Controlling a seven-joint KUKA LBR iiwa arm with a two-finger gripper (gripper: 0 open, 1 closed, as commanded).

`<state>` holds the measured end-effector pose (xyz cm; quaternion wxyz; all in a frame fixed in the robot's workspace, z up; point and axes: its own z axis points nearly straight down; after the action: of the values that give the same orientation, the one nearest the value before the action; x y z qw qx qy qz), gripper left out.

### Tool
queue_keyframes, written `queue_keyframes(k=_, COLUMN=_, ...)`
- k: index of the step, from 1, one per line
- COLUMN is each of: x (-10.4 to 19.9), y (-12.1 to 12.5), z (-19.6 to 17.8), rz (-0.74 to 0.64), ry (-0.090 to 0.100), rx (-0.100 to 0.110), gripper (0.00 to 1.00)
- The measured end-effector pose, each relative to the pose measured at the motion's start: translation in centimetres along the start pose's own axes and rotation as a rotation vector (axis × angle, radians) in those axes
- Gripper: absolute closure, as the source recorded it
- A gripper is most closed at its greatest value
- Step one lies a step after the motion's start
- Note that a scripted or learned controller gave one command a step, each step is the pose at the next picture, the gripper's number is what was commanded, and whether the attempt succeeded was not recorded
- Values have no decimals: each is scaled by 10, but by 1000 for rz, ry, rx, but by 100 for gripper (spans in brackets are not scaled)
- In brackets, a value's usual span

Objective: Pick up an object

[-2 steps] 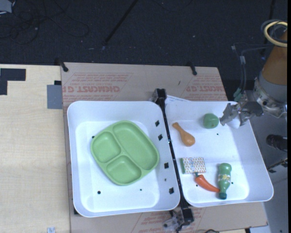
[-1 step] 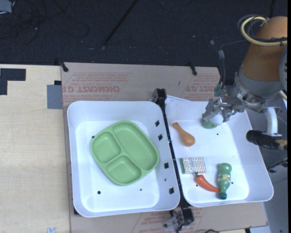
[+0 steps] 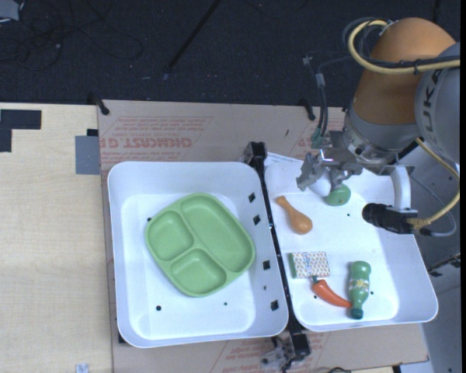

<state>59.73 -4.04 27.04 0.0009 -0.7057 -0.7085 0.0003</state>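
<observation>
Hovering arm: the grey arm (image 3: 408, 92) with its orange band reaches in from the right and hangs over the far end of the right bin.
Gripper: the gripper (image 3: 324, 173) sits low over the back of the right bin (image 3: 419, 305), just beside a small green round object.
Fingers: whether they are spread or closed cannot be told; nothing is seen between them.
Green round object: this piece (image 3: 338, 195) lies at the back of the right bin, partly under the gripper.
Tan gourd-shaped toy: it (image 3: 294, 214) lies near the divider between the bins, in front of the gripper and apart from it.
Checkered packet: it (image 3: 308, 264) lies flat in the middle of the right bin.
Carrot: the orange carrot (image 3: 331, 294) rests just in front of the packet.
Green bottle: it (image 3: 358, 287) lies on its side, just right of the carrot.
Left bin: the left bin (image 3: 132, 286) bears a green divided plate (image 3: 199, 244), set at a slant.
</observation>
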Motion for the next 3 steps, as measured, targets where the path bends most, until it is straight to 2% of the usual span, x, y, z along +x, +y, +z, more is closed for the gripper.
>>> queue_keyframes(k=1, x=46, y=1, z=14, rz=1, ry=0, rx=3, gripper=100)
queue_keyframes(k=3, x=148, y=25, z=43, rz=1, ry=-1, rx=1, gripper=100)
